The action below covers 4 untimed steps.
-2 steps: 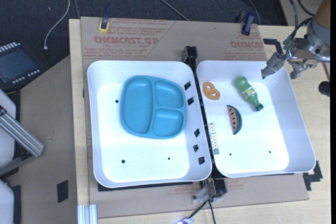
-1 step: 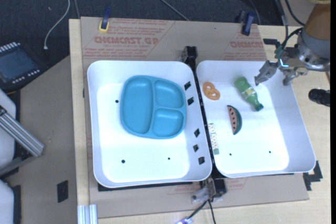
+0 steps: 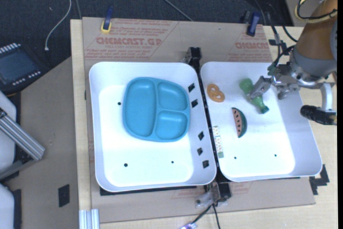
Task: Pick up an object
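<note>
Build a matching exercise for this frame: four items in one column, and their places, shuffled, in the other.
Items:
1. blue divided plate
2. pretzel
3. watermelon slice
4. green toy

Places:
A. right bin, nearest the divider between the bins
B. right bin, just beside the gripper
C. left bin, at its middle
D. right bin, in front of the pretzel, nearer the camera

Pairs: 1-C, 2-A, 3-D, 4-B

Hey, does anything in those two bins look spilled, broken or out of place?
Nothing stands out. The blue divided plate lies flat in the left bin; pretzel, watermelon slice and green toy lie apart in the right bin.
</note>
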Each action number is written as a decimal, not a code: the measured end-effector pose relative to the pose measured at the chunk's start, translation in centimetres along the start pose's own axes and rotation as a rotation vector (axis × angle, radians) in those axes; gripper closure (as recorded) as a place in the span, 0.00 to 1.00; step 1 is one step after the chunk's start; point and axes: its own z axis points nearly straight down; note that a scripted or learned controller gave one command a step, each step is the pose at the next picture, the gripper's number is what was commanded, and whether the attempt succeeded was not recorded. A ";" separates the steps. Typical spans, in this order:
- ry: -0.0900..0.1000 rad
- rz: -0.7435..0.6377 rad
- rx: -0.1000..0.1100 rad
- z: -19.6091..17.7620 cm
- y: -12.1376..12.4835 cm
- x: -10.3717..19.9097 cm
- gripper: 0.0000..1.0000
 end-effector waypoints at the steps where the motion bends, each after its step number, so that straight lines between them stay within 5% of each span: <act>1: -0.001 0.000 -0.003 4.2 0.2 0.1 0.00; 2: -0.002 0.000 -0.009 2.8 0.4 0.0 1.00; 4: -0.005 -0.001 -0.014 -7.3 -0.4 -0.2 1.00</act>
